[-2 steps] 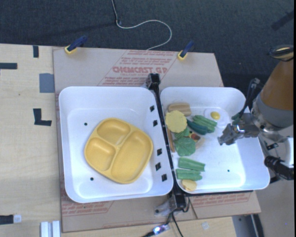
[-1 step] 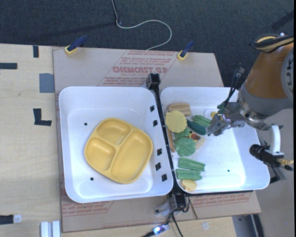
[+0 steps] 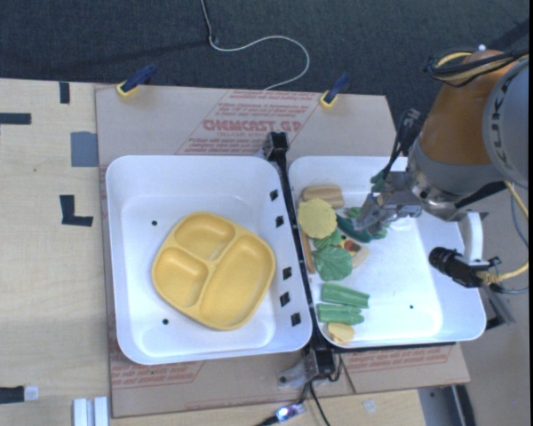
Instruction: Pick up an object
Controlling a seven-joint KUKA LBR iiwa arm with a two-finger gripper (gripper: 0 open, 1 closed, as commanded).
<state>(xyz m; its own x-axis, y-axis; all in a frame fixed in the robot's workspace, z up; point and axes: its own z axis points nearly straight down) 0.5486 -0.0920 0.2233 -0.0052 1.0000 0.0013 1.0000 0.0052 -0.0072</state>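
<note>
The right bin point(image 3: 426, 322) holds several toy foods along its left side. They are a tan bread piece point(image 3: 322, 193), a yellow round piece point(image 3: 318, 218), a leafy green piece point(image 3: 334, 261), two green bean pods point(image 3: 343, 296) and a small yellow piece point(image 3: 340, 332). A dark teal piece point(image 3: 362, 231) lies just right of the yellow round. My gripper point(image 3: 374, 216) is low over the teal piece, right at its upper edge. The grey and orange arm point(image 3: 462, 140) comes in from the upper right.
The left bin point(image 3: 124, 202) contains a yellow divided plate point(image 3: 214, 270). A black clip rail point(image 3: 289, 238) runs between the bins. A black part with cables point(image 3: 457, 267) hangs off the arm over the right bin's right side. The bins stand on cardboard point(image 3: 240, 122).
</note>
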